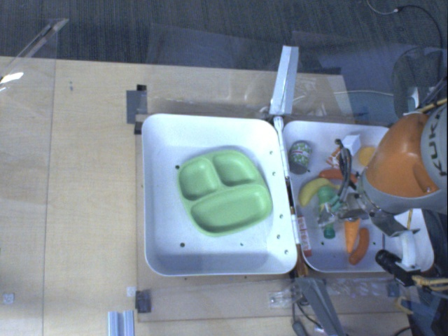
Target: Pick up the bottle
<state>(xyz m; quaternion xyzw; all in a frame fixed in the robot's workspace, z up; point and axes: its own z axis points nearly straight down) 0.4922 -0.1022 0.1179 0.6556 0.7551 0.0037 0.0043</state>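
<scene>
From the camera up high, looking down on a bench with two white bins side by side

In the right bin (316, 261), a yellow banana (310, 190) near the middle

Far to the left of the banana, in the left bin (157, 208), a big green plate (224, 190) with three parts, lying flat

Up and a little left of the banana, a small round grey can (300, 154), close to the wall between the bins

Just to the right of the banana, touching it or nearly so, a small green thing, most likely the bottle (327, 195), though too small and blurry to be sure

Right of the banana and a bit lower, the gripper (339, 212), down low in the pile of toys and just beside the bottle

Cannot tell if the gripper is open or closed, or if anything is in it

Down and to the right of the banana, an orange carrot (353, 241), lying flat

Up and to the right of the banana, a white block (351, 143)

Farther right of the banana, the arm (402, 165), with its fat orange band over part of the right bin
</scene>
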